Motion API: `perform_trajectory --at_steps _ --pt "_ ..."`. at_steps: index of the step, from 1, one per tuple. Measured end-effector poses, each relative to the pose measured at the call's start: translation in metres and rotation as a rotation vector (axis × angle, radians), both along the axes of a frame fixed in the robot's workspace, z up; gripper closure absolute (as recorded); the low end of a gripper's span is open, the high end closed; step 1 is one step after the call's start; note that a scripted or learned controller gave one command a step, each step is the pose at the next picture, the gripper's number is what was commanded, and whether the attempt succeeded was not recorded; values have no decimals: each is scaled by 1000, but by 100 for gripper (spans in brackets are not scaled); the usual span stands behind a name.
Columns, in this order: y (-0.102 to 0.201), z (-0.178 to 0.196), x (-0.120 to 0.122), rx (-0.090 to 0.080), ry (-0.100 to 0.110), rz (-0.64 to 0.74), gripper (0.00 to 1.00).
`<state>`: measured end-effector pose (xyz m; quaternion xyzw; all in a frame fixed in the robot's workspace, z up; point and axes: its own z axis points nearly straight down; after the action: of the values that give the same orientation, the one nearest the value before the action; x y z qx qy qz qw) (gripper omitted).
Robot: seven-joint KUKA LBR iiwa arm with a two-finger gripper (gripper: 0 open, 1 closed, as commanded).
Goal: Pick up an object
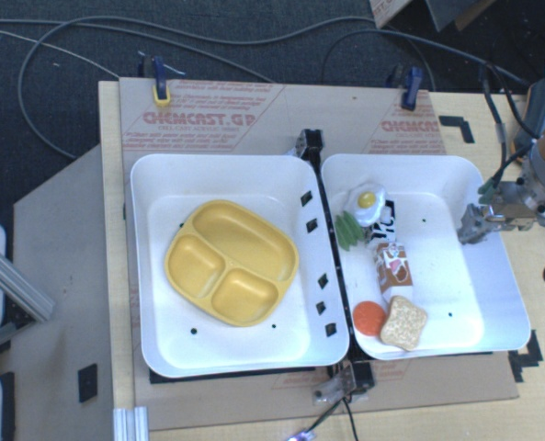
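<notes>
The right bin [493, 274] holds several small items along its left side: a white and yellow egg-like toy [368, 202], a green piece [349, 231], a brown and red packet [393, 266], an orange disc [369, 317] and a tan cracker-like square [403, 322]. My gripper [474, 225] hangs at the bin's right wall, well to the right of these items, with nothing seen in it. Its fingertips are too small and blurred to read.
The left bin [153, 274] holds a yellow divided plate [232, 262]. A black divider with clips [320, 246] runs between the bins. Blue clamps [161, 78] [411, 86] hold the board at the back. Cables trail over the dark floor behind.
</notes>
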<state>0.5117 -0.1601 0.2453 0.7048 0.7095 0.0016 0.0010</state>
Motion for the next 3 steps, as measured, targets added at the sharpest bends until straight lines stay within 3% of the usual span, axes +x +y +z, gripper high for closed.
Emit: perform_trajectory --at_steps 3 --pt "155 0 27 1 2 1 100"
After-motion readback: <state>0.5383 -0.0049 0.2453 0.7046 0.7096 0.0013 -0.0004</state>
